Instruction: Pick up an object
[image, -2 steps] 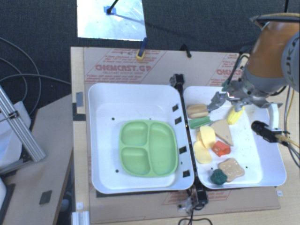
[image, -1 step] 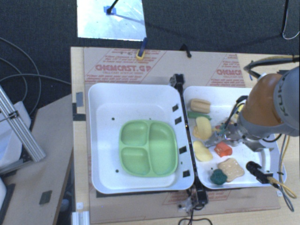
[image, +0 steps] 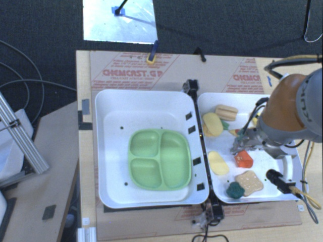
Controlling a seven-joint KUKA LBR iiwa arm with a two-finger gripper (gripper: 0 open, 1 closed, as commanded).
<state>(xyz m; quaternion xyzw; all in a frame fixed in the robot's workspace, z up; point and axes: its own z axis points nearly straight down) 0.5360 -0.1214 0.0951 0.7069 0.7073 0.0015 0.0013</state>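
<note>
gripper point(image: 241, 147) hangs over the orange piece point(image: 244, 160) mid right bin point(image: 282, 96); grip unclear; crowded neighbours could spoil the grasp

1. You see two white bins side by side on the table point(image: 126, 67): the left bin point(image: 113, 120) holds a green divided tray point(image: 160, 159), sitting toward its near right.
2. In the right bin point(image: 252, 99), the arm point(image: 290, 107) reaches in from the right, and its gripper point(image: 243, 144) hangs just above an orange-red block point(image: 244, 160).
3. At the far left of that bin lie a tan bun-like piece point(image: 226, 112) and a yellow piece point(image: 212, 124), touching each other.
4. Another pale yellow piece point(image: 218, 163) lies left of the orange-red block.
5. Near you sit a toast-shaped slice point(image: 250, 181) and a dark green lump point(image: 234, 189), touching.
</note>
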